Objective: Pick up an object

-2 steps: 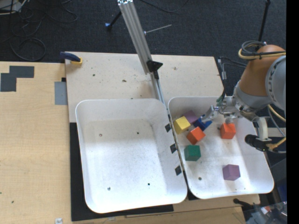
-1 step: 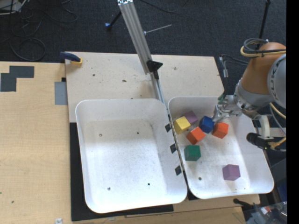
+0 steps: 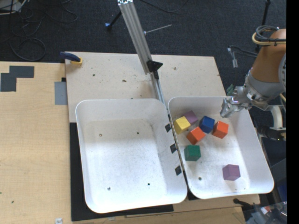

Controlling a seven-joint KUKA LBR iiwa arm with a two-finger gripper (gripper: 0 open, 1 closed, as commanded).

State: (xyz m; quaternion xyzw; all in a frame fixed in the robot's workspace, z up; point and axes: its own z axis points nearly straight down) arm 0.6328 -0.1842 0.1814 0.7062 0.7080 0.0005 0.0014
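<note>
The gripper [image 3: 227,109] hovers at the far right of the right bin [image 3: 261,171], just right of the orange cube [image 3: 220,129]; whether it is open or closed, I cannot tell. The matte, hard-edged cubes have no long axis. Blue cube [image 3: 207,123], yellow cube [image 3: 182,123] and green cube [image 3: 192,152] cluster left; a purple cube [image 3: 231,172] sits apart, nearer.

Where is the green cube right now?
The green cube lies in the right bin, near its left wall, just below the orange cube and left of the lone purple cube.
</note>
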